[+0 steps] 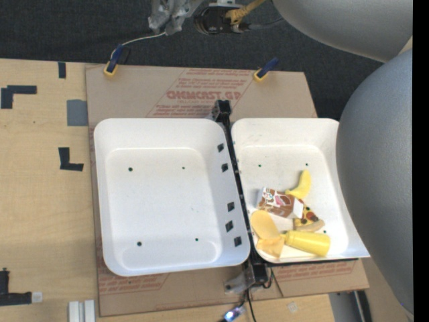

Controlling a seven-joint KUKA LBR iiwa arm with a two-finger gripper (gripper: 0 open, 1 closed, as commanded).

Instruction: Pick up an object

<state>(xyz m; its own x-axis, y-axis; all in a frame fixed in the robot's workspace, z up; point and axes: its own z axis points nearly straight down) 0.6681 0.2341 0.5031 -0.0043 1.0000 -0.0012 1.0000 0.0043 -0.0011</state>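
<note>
Several small toy foods lie in the near part of the right bin [322, 139]: a yellow banana [303, 183], a brown and white packet [277, 202], a small pizza slice [309, 215], a pale yellow wedge [265, 230] and a yellow cylinder [308, 242]. They touch or overlap one another. My gripper [169, 12] hangs at the top of the view, beyond the far edge of the bench and well away from both bins. Nothing shows in it.
The left bin [107, 180] sits beside the right one, with a black clip strip [230, 180] between them. Both rest on a cardboard sheet [194, 96]. The grey arm [382, 146] overhangs the right bin's right edge.
</note>
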